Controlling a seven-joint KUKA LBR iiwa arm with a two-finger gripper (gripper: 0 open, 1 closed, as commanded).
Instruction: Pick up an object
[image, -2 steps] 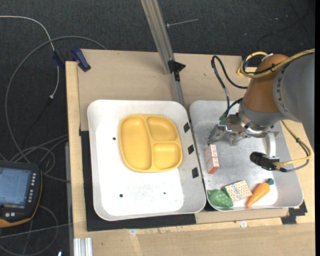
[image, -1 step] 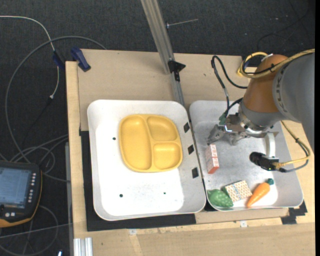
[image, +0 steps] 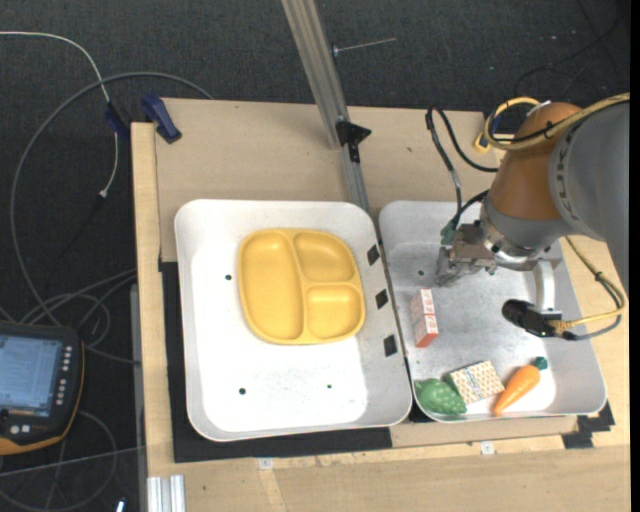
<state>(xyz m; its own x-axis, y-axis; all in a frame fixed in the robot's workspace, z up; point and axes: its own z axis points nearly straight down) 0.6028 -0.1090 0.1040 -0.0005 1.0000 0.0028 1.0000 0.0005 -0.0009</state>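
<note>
Four objects (image: 426, 317), below-left of gripper (image: 462, 262), apart

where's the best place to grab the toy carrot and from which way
Probably across the middle of the orange body of the carrot, coming straight down. It lies flat and slanted near the front right corner of the right bin, green top toward the upper right. Set the fingers across its narrow width, since the patterned block lies close on its left.

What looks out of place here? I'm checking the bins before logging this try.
Nothing stands out: the yellow divided plate lies flat in the left bin; the carton, carrot and other items lie unspilled in the right bin.
</note>
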